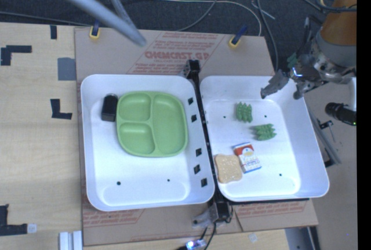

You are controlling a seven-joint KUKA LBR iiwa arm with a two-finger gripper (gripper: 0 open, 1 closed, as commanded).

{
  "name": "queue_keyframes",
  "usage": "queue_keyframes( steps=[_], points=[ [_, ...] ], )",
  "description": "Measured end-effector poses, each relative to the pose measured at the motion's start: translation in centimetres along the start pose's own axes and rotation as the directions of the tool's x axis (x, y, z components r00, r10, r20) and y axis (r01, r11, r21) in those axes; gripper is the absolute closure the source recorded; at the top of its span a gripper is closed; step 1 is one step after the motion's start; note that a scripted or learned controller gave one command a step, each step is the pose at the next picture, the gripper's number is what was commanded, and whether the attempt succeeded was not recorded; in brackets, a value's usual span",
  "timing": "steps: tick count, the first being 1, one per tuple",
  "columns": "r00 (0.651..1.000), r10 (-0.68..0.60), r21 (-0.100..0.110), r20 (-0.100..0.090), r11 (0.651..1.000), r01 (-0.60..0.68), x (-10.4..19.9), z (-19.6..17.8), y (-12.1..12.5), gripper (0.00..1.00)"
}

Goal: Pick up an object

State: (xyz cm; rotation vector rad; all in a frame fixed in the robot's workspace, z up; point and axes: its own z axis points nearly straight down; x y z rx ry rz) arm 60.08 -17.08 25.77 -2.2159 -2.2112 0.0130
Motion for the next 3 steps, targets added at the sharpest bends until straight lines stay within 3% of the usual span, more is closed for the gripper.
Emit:
queue_keyframes(
  steps=[1,3],
  points=[
    [1.000,-0.003,-0.013,0.002,1.000,0.003,0.0,-0.8,0.2,0.00],
    [1.000,-0.004,-0.008,0.002,1.000,0.004,1.2,10.0,0.6,0.00]
  ],
)
